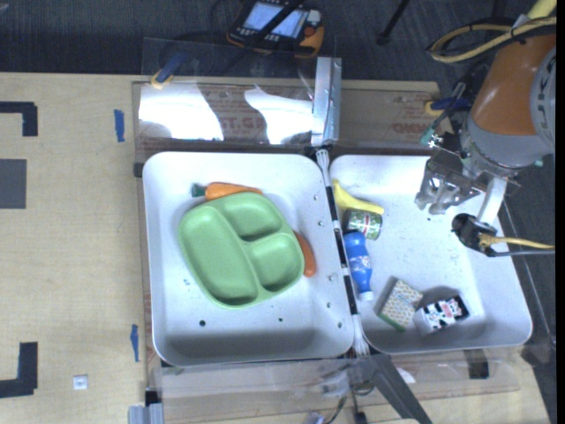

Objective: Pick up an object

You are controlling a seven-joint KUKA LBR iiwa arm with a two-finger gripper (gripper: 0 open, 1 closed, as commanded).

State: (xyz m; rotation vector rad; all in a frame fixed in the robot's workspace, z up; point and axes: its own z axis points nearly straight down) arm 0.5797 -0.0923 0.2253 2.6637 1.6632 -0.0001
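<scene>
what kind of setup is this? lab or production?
Likely a robotics lab bin-picking bench: two white bins holding toys such as a green divided plate, a teach pendant behind, tripod legs and taped marks around.

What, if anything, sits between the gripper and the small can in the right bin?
Nothing visible does. The gripper hovers over the upper right part of the right bin; the small can lies to its left near the divider, beside the yellow item and blue bottle, with bare bin floor between.

open floor mid right bin [494, 276], clutter [362, 237] along its left wall
</scene>
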